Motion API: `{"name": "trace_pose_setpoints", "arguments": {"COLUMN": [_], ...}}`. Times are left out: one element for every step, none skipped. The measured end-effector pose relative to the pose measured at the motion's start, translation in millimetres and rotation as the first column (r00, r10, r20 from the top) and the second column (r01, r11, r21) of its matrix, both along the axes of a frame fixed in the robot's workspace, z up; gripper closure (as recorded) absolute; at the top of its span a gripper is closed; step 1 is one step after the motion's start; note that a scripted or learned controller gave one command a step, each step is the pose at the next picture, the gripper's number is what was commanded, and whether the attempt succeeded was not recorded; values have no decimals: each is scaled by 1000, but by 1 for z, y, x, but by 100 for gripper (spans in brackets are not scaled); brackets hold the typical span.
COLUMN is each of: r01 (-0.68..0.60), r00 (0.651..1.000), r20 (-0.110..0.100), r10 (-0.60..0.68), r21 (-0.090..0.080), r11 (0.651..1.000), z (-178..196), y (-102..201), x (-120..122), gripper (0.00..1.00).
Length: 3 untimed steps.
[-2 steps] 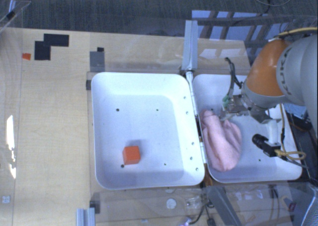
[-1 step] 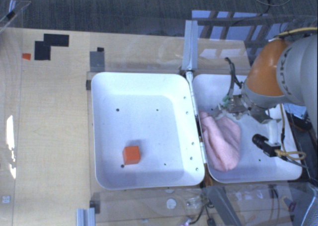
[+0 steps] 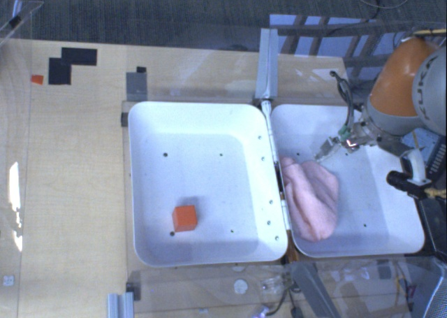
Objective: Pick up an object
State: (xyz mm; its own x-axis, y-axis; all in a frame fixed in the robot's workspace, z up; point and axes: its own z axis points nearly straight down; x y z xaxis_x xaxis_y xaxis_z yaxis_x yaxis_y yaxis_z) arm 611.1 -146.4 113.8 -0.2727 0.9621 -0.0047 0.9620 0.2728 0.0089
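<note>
A pink folded cloth (image 3: 311, 198) lies in the right bin (image 3: 391, 233), against its left wall. An orange cube (image 3: 185, 218) rests in the left bin (image 3: 195, 135), near its front left. My gripper (image 3: 328, 149) hangs over the right bin just above the cloth's upper right edge, its thin fingers pointing down and left toward the cloth. Nothing shows between the fingers. The grey arm with its orange band comes in from the right.
A metal divider (image 3: 274, 170) runs between the two bins. Black and orange markers (image 3: 66, 65) sit on the wooden bench at the far left. A metal rack (image 3: 328, 37) stands behind the right bin.
</note>
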Motion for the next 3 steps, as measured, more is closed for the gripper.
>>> {"name": "trace_pose_setpoints", "arguments": {"r01": [-173, -133, -132], "r00": [985, 991, 991], "r20": [9, 11, 11], "r10": [173, 133, 132], "r21": [-4, -4, -4], "r11": [985, 991, 991], "z": [-22, -22, -22], "y": [26, 55, 55], "x": [-52, -60, -60], "gripper": [0, 0, 0]}}
